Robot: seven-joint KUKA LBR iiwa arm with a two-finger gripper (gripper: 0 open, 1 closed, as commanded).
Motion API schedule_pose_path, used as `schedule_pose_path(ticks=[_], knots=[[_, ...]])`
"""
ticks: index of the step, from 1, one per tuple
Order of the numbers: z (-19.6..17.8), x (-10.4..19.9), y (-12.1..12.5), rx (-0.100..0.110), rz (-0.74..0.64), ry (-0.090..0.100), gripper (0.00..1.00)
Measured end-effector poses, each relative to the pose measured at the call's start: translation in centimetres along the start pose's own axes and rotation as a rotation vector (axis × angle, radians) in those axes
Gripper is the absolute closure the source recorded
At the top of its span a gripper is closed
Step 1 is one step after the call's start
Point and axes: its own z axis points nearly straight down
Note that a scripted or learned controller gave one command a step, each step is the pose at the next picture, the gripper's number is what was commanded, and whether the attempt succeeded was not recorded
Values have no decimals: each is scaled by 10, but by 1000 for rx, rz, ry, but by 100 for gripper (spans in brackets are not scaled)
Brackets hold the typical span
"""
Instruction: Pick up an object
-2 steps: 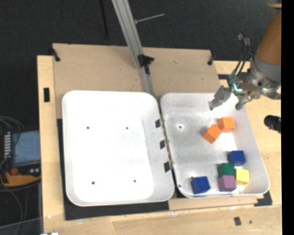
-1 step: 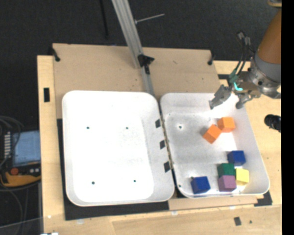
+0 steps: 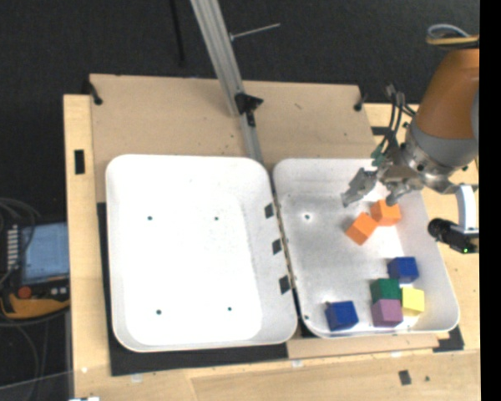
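Plywood bench point(image 3: 167, 111) fills most of the frame, its far edge meeting dark floor along the top. On it sit two shallow white bins side by side. The left bin point(image 3: 192, 249) takes up the centre-left, and the right bin point(image 3: 317, 199) lies to the lower right, its near right corner partly cut by the frame edge. A slanted metal pole point(image 3: 221, 53) runs from the top centre down to the seam between the bins.

At the upper right the arm point(image 3: 451, 98) enters, its orange band and grey wrist cropped by the frame's right side, so much of its body is out of sight. Below it the gripper point(image 3: 374, 192) hangs over the upper part of the right bin; the two fingers look spread apart, with nothing between them, though they are small and blurred.

Just beneath the fingertips lie two orange blocks, one point(image 3: 361, 228) tilted and the other point(image 3: 387, 213) touching it at the upper right, partly hidden by the gripper. Toward the lower right of that bin sit a blue block point(image 3: 403, 268), a green block point(image 3: 385, 289), a yellow block point(image 3: 412, 299) and a purple block point(image 3: 387, 312) clustered together, and a second blue cube point(image 3: 341, 315) apart to their left.

At the left edge a blue-screened controller point(image 3: 40, 253) rests among cables, partly cut off.
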Motion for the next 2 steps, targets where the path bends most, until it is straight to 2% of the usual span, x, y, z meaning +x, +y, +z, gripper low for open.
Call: schedule_pose_path(ticks=[1,2], knots=[[57,-9,6,0,2,0,0],[98,-14,15,-10,4,-5,0]])
